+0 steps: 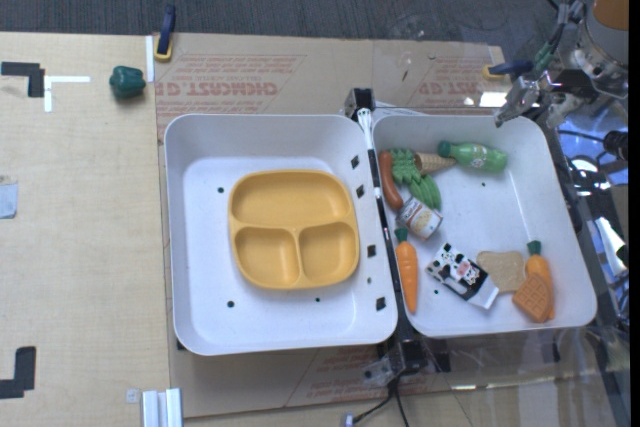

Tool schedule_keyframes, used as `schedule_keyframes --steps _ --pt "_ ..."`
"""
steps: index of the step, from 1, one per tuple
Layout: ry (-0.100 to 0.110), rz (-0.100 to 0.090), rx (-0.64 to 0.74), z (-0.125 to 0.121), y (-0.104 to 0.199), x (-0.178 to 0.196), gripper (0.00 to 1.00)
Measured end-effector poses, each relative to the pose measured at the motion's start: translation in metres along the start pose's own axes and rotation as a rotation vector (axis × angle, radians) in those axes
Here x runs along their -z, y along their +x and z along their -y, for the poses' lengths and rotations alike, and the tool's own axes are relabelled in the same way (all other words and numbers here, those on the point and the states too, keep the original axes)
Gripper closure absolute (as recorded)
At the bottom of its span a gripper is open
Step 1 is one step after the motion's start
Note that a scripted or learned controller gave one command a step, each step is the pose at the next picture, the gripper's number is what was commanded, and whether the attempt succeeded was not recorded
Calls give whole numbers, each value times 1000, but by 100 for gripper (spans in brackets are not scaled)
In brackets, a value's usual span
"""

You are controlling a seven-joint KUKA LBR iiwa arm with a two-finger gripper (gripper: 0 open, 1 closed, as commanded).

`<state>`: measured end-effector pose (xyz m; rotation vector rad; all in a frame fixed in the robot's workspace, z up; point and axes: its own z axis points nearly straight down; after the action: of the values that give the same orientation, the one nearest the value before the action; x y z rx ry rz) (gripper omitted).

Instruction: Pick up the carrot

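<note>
The carrot is orange with a small green top and lies lengthwise against the left wall of the right bin, near its front. My gripper hangs above the right bin's far right corner, well away from the carrot, with nothing seen in it. A second orange piece with a green top and a waffled surface lies in the front right corner of the same bin.
The right bin also holds a green bottle, leafy greens, a red sausage, a small can, a cow-patterned carton and a bread slice. A yellow divided plate sits in the left bin.
</note>
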<state>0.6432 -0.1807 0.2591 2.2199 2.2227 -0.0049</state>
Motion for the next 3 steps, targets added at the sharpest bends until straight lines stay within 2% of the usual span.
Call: schedule_keyframes --steps 1,2,3 --pt "-4 0 251 55 -5 -167 0" --pt "-4 -1 419 131 -41 -162 0" --pt "-9 2 412 129 -42 -152 100"
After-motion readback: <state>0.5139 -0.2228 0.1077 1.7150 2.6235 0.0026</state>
